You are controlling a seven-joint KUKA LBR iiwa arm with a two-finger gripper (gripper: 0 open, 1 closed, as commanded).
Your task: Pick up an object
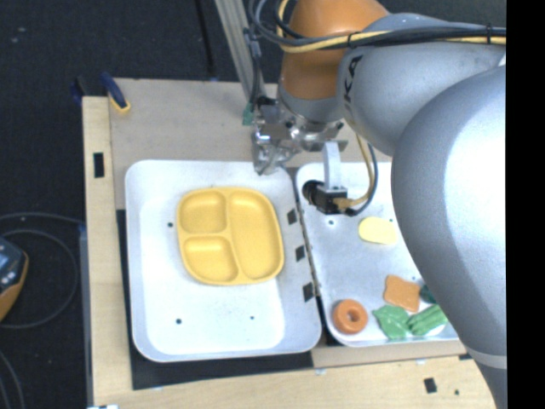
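My gripper hangs over the back edge of the left bin, close to the divide between the two bins, with nothing visibly in it. A yellow divided plate lies in the middle of the left bin, below and left of the gripper. In the right bin lie a pale yellow piece, an orange toast-like piece, an orange ring and green toy vegetables. The arm's grey body hides the right part of that bin.
A black fitting with a cable hangs off the wrist over the right bin's back left corner. A metal post rises behind the bins. A blue and yellow clamp sits at the bench's back left corner.
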